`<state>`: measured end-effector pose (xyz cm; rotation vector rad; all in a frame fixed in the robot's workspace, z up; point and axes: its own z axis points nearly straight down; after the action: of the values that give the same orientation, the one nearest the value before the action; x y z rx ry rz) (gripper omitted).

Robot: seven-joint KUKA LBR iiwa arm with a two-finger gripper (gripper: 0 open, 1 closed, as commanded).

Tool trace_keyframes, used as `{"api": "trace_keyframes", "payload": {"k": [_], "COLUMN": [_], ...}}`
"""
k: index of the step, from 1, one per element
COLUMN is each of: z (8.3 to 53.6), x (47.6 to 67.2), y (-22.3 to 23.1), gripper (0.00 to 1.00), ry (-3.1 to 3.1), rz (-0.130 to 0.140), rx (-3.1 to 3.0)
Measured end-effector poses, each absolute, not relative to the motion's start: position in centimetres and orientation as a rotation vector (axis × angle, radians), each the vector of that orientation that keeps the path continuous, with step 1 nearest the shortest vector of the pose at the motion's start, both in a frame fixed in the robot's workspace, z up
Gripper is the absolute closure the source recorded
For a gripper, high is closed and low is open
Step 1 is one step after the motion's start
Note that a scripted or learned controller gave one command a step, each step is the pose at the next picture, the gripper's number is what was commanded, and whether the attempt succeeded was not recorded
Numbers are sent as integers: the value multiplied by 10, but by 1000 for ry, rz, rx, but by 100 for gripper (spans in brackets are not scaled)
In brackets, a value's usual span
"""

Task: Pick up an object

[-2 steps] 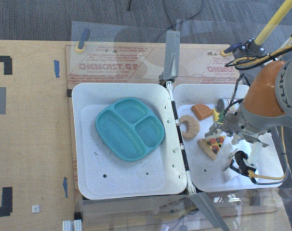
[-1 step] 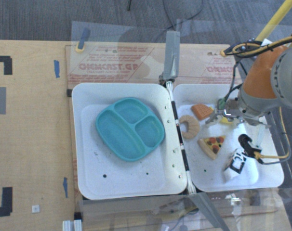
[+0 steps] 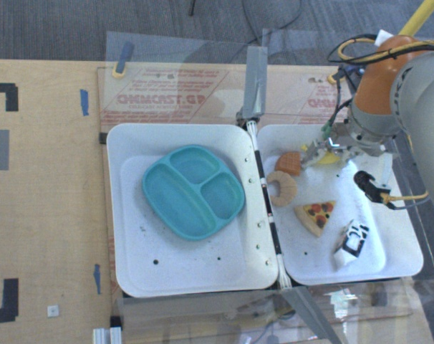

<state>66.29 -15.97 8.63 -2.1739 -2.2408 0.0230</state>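
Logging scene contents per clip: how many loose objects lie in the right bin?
5, possibly more hidden under the hand: orange-brown piece, donut, pizza slice, black-and-white item, and a yellow piece by the hand.

Hidden and cropped parts in the right bin

We see the grey, orange-banded arm [image 3: 410, 84] cut off at the right edge; its gripper [image 3: 319, 149] partly hides a small yellow object [image 3: 330, 158], too covered to identify.

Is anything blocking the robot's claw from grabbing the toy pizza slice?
Nothing visible blocks it. The gripper hangs over the top of the right bin, and the pizza slice lies lower down with bare white floor between them. The tan ring and the orange-brown piece sit off to the left of that path.
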Motion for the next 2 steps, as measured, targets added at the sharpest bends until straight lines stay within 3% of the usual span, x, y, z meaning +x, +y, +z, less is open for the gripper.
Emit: {"api": "trace_keyframes", "payload": {"k": [1,2], "z": [194,96], "x": [667,668], "y": [-214,-182], "gripper": [0,0], "ry": [-2350,-2119], "rz": [-1,-1], "rx": [-2092,-2324]}}
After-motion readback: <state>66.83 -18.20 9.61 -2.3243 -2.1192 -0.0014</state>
